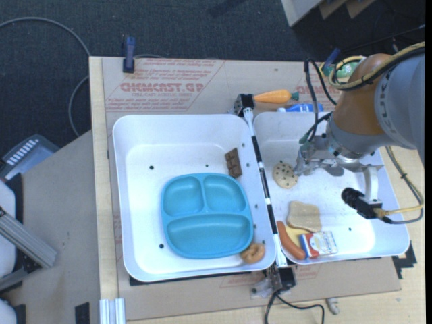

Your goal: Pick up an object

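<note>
Likely the cookie [285, 175] is light, stiff and brittle, best taken by its edges. It is seen at nine o'clock of the gripper [307, 164]; finger state cannot be told.

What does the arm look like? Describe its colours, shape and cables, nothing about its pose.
The arm is bulky and rounded, grey, with a broad orange band above the wrist. Yellow, green and dark cables loop over its top. Below the band sits a metallic gripper, and a black fitting trails a thin yellow cable.

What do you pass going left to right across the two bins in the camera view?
Blue plate → chocolate piece → cookie → gripper
</note>
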Controlling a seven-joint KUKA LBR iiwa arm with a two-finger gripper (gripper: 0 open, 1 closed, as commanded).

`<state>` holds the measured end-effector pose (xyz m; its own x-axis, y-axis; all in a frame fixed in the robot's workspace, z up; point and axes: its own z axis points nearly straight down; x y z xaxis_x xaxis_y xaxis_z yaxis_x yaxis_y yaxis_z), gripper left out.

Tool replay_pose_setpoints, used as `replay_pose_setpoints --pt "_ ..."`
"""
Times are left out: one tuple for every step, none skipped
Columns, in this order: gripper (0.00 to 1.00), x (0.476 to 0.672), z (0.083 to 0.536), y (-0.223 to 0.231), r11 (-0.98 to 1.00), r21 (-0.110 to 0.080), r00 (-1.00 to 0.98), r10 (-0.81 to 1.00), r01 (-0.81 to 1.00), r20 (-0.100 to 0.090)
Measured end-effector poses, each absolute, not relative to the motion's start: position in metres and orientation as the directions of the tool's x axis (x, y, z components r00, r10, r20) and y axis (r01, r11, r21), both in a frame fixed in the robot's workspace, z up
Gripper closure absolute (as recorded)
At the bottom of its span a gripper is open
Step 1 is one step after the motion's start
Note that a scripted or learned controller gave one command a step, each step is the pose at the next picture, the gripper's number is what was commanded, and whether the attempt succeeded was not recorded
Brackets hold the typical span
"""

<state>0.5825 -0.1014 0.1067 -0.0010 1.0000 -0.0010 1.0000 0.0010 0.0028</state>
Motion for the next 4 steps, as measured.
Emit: replay_pose_setpoints --pt "0.0 0.582 0.107 -0.101 0.001 0.003 -0.001 1.0 1.0 -0.001" --pt "0.0 0.548 0.084 -0.099 0.0 -0.002 0.0 1.0 1.0 0.001" --pt "0.0 0.504 0.084 -0.101 -0.001 -0.002 0.001 1.0 1.0 0.001" --pt "0.0 0.478 0.084 -0.096 -0.001 -0.002 0.001 1.0 1.0 0.001"
